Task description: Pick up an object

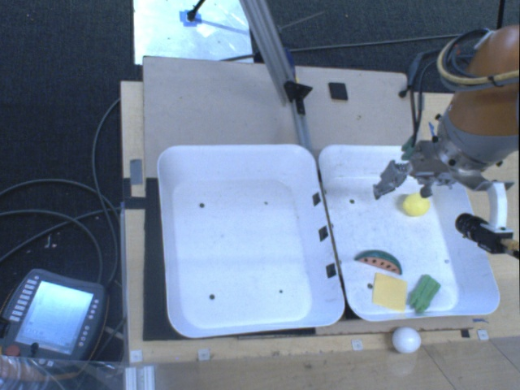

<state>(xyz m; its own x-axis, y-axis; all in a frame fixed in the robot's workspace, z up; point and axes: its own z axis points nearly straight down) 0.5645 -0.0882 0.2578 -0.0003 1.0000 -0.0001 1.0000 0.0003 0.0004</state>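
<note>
Robot lab, bench (227, 104) with two white bins (244, 242), grey-orange arm (483, 96), teach pendant (49, 315) on dark carpet, loose cables (106, 145), metal pole (272, 39)

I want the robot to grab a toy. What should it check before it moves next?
1. Toys in reach: ok. The yellow ball, watermelon slice, yellow square and green piece lie in the right bin.
2. Gripper near a toy: ok, beside the yellow ball.
3. Fingers holding something: cannot tell.
4. Ball has space around it: ok.
5. White ball in a bin: not ok, it sits outside on the bench.
</note>
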